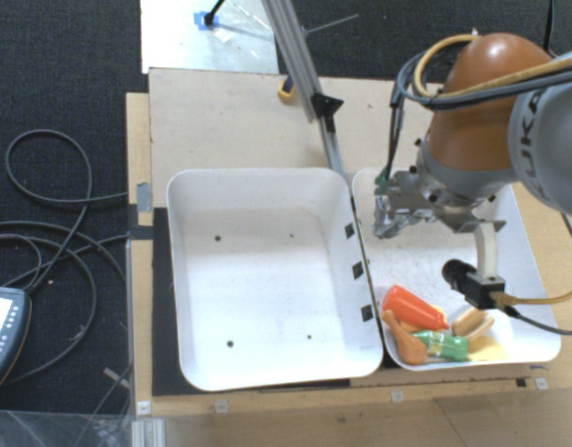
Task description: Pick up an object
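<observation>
The grey arm with its orange band (486, 82) reached in from the right of the frame and hung over the upper part of the shallow white right-hand bin (537, 338). Its two-finger gripper (388, 220) sat low at centre right, just beside the wall that the two bins shared, pointing down toward the bin's floor. The metal fingers were too small and tangled with the wrist hardware to judge, so whether they stood apart or together could not be told, and nothing could be seen between them.

The objects lay clustered in the lower corner of the right-hand bin, well apart from the gripper. A bright orange carrot-shaped plastic toy (415, 307) lay tilted, nearest the shared wall. Just below it lay a tan, drumstick-shaped piece (404, 339), and beside that a small green plastic item (446, 345). A pale tan, bread-like roll (472, 321) rested at the right of the cluster, touching or nearly touching the green item.

The shallow white left-hand bin (183, 277) filled the middle of the frame. A black cylindrical fitting with a yellowish hose (472, 283) hung from the arm over the right-hand bin, above the cluster. Dark cables (44, 203) looped across the black floor at the left of the frame.
</observation>
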Action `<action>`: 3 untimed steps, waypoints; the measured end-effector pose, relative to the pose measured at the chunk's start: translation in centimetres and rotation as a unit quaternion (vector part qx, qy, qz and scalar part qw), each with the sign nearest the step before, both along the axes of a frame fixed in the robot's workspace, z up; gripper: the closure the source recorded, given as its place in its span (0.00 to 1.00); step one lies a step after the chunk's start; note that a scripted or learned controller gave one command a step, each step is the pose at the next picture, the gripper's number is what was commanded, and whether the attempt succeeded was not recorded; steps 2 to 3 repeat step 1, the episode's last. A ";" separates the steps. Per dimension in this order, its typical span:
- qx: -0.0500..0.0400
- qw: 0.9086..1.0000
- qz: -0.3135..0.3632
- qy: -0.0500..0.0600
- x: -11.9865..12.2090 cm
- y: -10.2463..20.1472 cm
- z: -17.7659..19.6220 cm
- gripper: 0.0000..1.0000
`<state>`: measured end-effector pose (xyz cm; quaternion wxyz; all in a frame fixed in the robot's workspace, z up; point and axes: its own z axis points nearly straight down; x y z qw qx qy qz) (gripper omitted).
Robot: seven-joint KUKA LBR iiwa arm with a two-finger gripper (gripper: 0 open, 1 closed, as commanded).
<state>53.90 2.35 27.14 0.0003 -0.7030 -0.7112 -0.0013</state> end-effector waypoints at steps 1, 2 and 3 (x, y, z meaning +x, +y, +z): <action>0.000 1.000 -0.001 0.001 0.2 4.9 -2.0 1.00; 0.000 1.000 -0.001 0.001 0.2 4.9 -2.0 1.00; 0.000 1.000 -0.001 0.001 0.2 4.9 -2.0 1.00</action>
